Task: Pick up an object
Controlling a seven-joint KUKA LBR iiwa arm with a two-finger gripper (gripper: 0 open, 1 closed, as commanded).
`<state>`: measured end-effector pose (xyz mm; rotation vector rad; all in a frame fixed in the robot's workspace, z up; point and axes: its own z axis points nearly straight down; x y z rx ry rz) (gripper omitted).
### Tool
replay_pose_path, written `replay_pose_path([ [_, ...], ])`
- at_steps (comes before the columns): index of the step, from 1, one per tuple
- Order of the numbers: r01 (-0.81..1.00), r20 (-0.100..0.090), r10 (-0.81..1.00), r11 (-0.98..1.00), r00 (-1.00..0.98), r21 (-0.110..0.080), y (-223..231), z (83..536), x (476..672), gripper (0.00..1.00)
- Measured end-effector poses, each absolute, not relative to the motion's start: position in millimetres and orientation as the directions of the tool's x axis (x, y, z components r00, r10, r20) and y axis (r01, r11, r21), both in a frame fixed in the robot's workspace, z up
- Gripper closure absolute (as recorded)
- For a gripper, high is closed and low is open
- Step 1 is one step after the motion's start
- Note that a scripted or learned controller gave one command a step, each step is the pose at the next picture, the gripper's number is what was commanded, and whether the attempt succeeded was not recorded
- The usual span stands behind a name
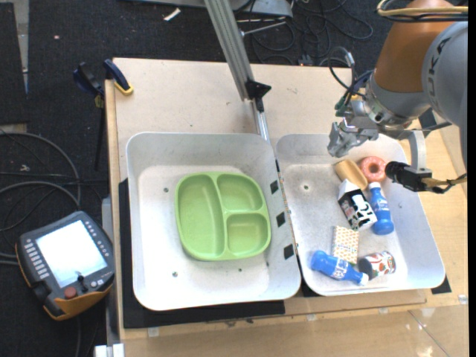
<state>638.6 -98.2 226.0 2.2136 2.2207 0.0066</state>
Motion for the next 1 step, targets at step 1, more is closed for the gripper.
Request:
replay_pose_path([
  [1,1.000,-0.001,1.000,0.003,-0.003,0.008,-98.1,279.8,640.2,1.00],
])
